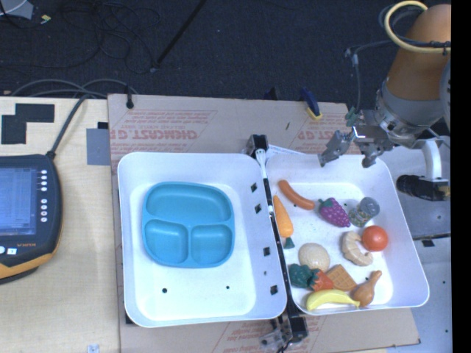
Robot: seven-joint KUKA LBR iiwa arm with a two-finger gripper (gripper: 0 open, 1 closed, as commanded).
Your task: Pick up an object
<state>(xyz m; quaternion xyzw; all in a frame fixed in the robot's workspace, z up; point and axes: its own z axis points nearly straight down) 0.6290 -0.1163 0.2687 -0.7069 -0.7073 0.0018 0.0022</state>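
Two white bins (131, 197); one blue divided plate (188, 223); one each of sausage (295, 195), carrot (282, 218), grapes (333, 212), tomato (374, 238), banana (331, 298), and drumstick (366, 287).

Single fixed camera, mounted above bench, looking down at slant. Both white bins in frame side by side: left bin (140, 285) near centre, right bin (412, 271) toward right side. Far edge of bench at top, dark floor with cables beyond; near edge of bins toward bottom. Arm (416, 57) enters from upper right, cropped by frame. Pendant screen (22, 204) cut off at left edge. Moderate distance: whole of both bins visible, small items inside distinguishable.
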